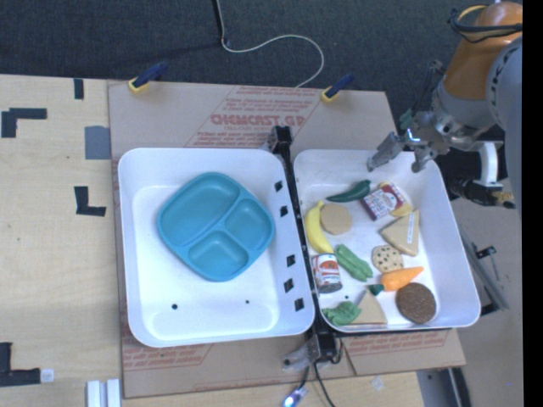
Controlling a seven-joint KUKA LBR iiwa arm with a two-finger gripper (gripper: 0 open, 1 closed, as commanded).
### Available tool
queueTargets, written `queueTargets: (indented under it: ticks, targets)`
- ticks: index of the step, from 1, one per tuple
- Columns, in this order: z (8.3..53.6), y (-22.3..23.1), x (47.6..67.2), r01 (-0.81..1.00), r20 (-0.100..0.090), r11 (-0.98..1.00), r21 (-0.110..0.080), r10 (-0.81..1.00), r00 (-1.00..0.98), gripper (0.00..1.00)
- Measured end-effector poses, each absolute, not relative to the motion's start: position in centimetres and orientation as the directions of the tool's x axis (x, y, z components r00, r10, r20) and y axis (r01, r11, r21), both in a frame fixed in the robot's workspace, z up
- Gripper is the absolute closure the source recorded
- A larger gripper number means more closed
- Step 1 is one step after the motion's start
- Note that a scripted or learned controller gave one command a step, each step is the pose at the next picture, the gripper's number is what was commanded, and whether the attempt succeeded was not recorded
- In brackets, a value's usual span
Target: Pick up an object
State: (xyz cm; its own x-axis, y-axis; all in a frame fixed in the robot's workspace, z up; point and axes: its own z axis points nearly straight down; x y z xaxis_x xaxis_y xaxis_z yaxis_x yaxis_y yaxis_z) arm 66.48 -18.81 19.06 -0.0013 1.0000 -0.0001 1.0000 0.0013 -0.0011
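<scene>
The gripper (399, 151) hangs at the upper right of the frame over the right bin's (454, 227) top rim, jaws spread wide, holding nothing. Toy food (373, 244) fills that bin; a blue plate (216, 225) sits left.

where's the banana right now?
In the camera view, the banana lies in the right bin, along its left wall, just left of the round cracker and above the small can.
</scene>
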Motion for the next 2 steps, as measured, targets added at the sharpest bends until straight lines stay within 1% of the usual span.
queueTargets:
  ticks: [1, 2]
  targets:
    - [10.2, -18.02, 65.4, 1.0, -0.002, 0.003, 0.01, 1.0, -0.003, 0.0]
    - [11.08, -18.09, 65.39, 1.0, -0.007, 0.004, 0.011, 1.0, -0.004, 1.0]
